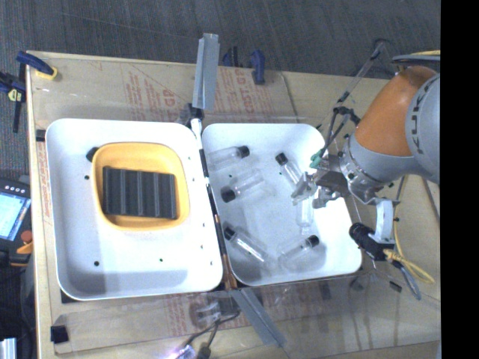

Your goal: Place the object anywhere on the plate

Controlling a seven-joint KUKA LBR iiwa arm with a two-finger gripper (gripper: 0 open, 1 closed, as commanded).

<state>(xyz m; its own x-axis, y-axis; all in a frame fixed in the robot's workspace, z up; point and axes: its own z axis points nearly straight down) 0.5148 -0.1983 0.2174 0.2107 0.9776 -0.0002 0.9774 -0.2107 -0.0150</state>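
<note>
I'm hovering the gripper (313,189) over the right bin (258,137), well right of the yellow plate (139,155), just above a clear vial (305,214); jaws' state, I can't tell. These look light, rigid, slippery: I'd pinch mid-barrel. The surface (135,84) carries faint red print, unreadable.

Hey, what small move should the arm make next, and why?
Probably lower straight down onto a vial. The gripper sits over the right bin, where clear vials with black caps lie scattered, and nothing shows between its fingers. The yellow plate in the left bin bears no vial yet.
</note>
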